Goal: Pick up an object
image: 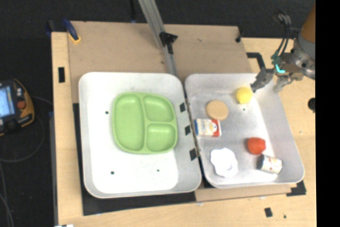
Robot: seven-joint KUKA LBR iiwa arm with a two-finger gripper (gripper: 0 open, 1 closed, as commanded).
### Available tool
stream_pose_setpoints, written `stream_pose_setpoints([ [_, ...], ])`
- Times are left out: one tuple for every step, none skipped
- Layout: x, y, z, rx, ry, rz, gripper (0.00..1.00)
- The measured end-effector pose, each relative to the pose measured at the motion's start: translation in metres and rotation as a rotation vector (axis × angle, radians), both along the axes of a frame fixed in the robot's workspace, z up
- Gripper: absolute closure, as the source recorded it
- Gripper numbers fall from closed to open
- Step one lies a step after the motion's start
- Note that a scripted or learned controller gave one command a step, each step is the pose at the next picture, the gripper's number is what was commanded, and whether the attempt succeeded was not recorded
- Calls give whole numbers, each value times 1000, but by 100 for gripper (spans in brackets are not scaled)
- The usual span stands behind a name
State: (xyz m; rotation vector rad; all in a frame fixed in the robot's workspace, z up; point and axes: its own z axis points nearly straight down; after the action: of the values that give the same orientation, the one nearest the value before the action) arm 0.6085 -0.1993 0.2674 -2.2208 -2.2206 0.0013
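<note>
Camera view: the claw (269,81) hangs over the upper right rim of the right bin (284,130); whether it is released or clenched cannot be told at this slant, and nothing is seen in it. Taking the right bin as landmark, the likeliest task thing is the yellow ball (244,95), lying in the bin's upper part, just beside the claw and apart from the other items. It is judged light, smooth and round, so prone to roll; a hold across its widest middle would suit it best. Below and left of it lies a tan round disc (217,110), touching or nearly touching a small red and white carton (207,127) at the bin's left wall. A red ball (256,145) sits toward the lower right, with a small white container (270,164) just below it, and a white lumpy object (223,162) lies at the lower middle. The bin floor appears hard, slick and shallow-walled. Room around the yellow ball is fair. Left of the right bin, the left bin (95,167) bears a green divided plate (144,123); both rest on the worktop (122,48).
</note>
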Motion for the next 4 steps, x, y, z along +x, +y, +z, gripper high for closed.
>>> stream_pose_setpoints([
  [1, 0, 2, -1, -3, 1, 0],
  [2, 2, -41, -2, 0, 1, 0],
  [3, 3, -103, -2, 1, 0, 0],
  [-4, 7, -150, -2, 1, -1, 0],
])
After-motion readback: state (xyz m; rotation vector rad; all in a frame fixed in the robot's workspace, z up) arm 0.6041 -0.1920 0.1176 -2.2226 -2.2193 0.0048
